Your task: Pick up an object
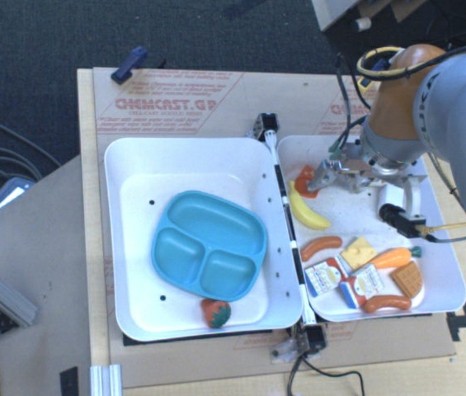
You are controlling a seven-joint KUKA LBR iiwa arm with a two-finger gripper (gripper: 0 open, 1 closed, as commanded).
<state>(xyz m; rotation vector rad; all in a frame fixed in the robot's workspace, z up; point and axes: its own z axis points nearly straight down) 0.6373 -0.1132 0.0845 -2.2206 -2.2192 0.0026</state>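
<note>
Your gripper [325, 176] is hovering in the right bin [447, 291] beside an orange-red piece [305, 178], above the banana [307, 214]; claw state: cannot tell.

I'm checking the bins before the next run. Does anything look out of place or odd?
The strawberry lies alone in the left bin, off the blue tray, against the bin's near wall. The other toy foods, such as the banana, are in the right bin. Nothing looks spilled or damaged.
</note>
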